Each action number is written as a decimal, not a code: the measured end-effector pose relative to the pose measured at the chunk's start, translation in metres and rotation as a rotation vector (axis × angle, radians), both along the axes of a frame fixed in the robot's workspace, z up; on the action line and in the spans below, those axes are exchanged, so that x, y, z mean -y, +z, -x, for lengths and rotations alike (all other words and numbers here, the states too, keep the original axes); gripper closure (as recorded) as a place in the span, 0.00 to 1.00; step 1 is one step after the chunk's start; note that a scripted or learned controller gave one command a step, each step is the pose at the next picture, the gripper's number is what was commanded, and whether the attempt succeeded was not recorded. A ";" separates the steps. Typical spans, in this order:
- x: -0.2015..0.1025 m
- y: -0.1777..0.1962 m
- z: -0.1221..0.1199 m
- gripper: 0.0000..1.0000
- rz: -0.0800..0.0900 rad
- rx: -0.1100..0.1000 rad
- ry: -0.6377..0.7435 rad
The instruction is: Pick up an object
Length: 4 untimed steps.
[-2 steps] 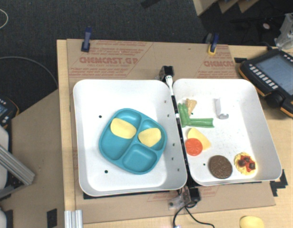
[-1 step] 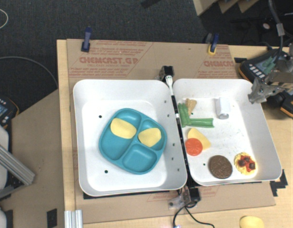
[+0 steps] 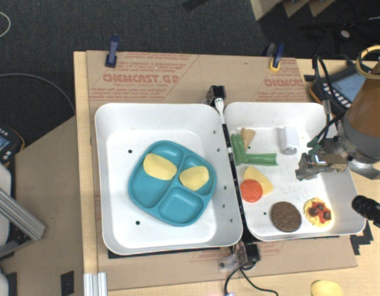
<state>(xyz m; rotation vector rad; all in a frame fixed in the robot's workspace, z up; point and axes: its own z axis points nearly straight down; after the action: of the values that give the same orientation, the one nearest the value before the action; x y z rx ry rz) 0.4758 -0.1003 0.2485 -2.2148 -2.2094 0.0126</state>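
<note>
- The gripper (image 3: 307, 167) hangs low over the right bin (image 3: 313, 111), near the bin's right wall, with bare white floor beneath it; whether the jaws are spread or pressed together cannot be told from this view, and nothing shows between them.
- The candidates for pick-up lie in that same bin: a grey cylinder (image 3: 290, 139) toward the far edge, a green L-shaped piece (image 3: 250, 157) by the left wall, a yellow wedge (image 3: 256, 179) touching a red-orange ball (image 3: 251, 192), a brown disc (image 3: 285, 216) and a small pizza (image 3: 318, 211) along the near edge.
- The pizza and the cylinder look the closest targets; the cylinder probably gives the surer grip, the flat pizza and disc offering little to pinch.
- To do the step well, centre the jaws over one lone item, line them across its narrow side, and descend until they flank it before closing.
- The wedge and ball, touching, risk a double or glancing grab.
- The left bin (image 3: 110, 165) holds a blue tray (image 3: 171, 205) with two yellow pieces (image 3: 160, 166).
</note>
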 end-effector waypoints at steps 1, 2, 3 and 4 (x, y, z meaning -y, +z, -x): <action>-0.016 0.213 -0.005 1.00 0.006 0.034 0.006; -0.037 0.081 -0.002 1.00 0.002 0.002 0.003; -0.097 0.261 -0.004 1.00 0.002 0.038 0.010; -0.133 0.182 -0.003 1.00 0.004 0.007 0.007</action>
<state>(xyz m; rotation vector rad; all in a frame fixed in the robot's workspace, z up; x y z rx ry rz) 0.4789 0.0327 0.4306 -2.2125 -2.2218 0.0094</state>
